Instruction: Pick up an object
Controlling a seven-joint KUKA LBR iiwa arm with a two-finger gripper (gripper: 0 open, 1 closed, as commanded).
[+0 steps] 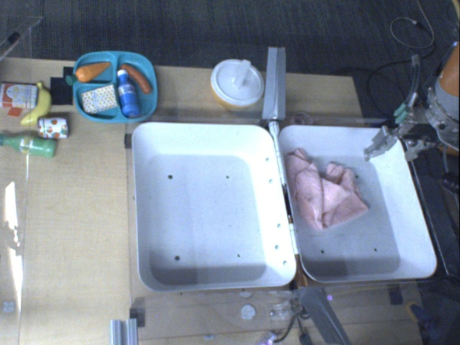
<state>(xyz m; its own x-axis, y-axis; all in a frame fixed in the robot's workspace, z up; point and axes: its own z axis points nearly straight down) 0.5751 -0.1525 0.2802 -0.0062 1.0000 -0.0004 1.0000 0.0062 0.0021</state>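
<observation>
A crumpled pink cloth (327, 192) lies in the right bin (402, 261), towards its far left part. My gripper (394, 141) hangs over the bin's far right corner, up and to the right of the cloth and well apart from it. Nothing shows in its grasp. The grey arm with its orange band (451, 77) reaches in from the right edge.
The left bin (144, 214) stands beside the right one. Behind the bins are a white lidded cup (237, 83) and a blue divided tray (147, 85) with toy food. A banana (37, 105), a small can (53, 127) and a green bottle (30, 145) lie at the far left.
</observation>
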